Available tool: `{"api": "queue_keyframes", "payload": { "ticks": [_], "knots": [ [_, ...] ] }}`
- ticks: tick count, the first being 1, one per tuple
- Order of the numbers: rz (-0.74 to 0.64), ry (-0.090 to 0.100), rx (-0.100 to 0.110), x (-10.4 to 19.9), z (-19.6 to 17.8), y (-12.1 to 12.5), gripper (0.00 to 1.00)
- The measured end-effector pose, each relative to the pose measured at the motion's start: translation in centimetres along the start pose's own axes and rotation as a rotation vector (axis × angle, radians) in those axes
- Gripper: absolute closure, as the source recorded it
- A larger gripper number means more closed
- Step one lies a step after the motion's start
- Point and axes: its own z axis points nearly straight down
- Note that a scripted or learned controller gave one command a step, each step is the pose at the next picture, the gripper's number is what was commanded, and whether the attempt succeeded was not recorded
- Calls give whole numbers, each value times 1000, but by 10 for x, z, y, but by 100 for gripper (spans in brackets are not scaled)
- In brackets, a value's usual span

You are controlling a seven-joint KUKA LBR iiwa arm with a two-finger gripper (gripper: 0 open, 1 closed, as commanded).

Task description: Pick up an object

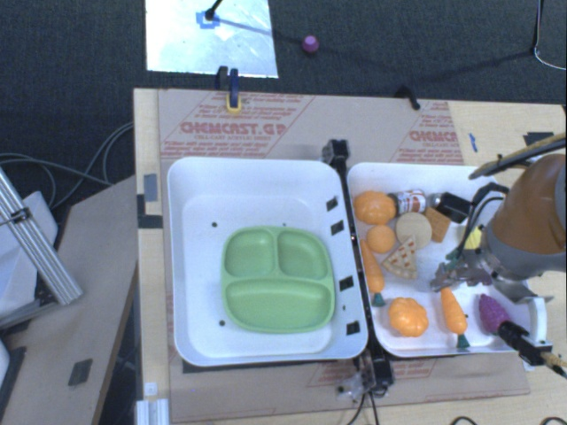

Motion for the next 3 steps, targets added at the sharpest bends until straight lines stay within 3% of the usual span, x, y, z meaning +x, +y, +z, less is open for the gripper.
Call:
{"api": "queue_keyframes", "payload": {
  "ticks": [3],
  "knots": [
    [-4,2,0,9,-131,4,100]
  ]
}}
